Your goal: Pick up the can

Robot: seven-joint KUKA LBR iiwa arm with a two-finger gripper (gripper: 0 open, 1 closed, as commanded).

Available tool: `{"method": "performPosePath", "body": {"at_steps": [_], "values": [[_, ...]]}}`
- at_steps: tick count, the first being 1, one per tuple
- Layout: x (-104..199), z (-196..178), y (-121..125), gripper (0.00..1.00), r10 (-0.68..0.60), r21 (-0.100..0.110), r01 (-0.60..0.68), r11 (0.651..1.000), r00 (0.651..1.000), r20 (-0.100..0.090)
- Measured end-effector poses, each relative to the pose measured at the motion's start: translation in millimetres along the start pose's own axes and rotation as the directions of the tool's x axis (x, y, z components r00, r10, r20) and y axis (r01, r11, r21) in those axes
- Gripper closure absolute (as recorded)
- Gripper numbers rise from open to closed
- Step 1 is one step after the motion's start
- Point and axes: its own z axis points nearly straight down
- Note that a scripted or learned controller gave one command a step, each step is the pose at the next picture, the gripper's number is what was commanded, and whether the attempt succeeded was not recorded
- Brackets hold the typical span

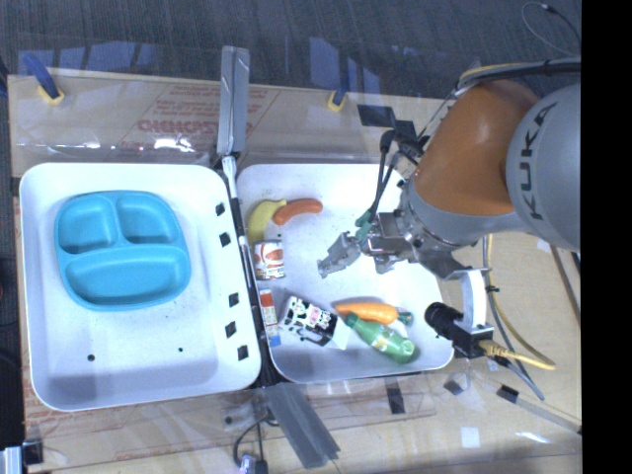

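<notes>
Over the right-hand shallow white plastic bin, the grey KUKA arm w/ its orange band reaches in from the right, its two-finger metal gripper hanging above bare bin floor near the middle. The fingers look slightly parted w/ nothing between them (small in frame, so hard to judge how wide). The small red-and-white cylindrical can lies against the bin's left wall, left of the gripper and apart from it. Just above the can: a yellow banana and an orange-red sausage-shaped toy, touching each other. Along the bin's front edge sit a black-and-white printed carton, an orange carrot w/ green top and a green plastic bottle, carrot and bottle side by side. In the left-hand white bin, a blue three-compartment plastic tray occupies the upper half.
</notes>
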Motion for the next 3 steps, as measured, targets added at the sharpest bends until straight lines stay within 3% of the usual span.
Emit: {"method": "performPosePath", "body": {"at_steps": [1,2,3], "values": [[10,57,69,0.00,-0.091,-0.001,0.091,0.996,0.996,0.001],[-8,164,37,0.00,-0.115,0.000,0.115,0.993,0.993,0.000],[-9,154,38,1.00,-0.120,0.000,0.120,0.993,0.993,0.001]]}}
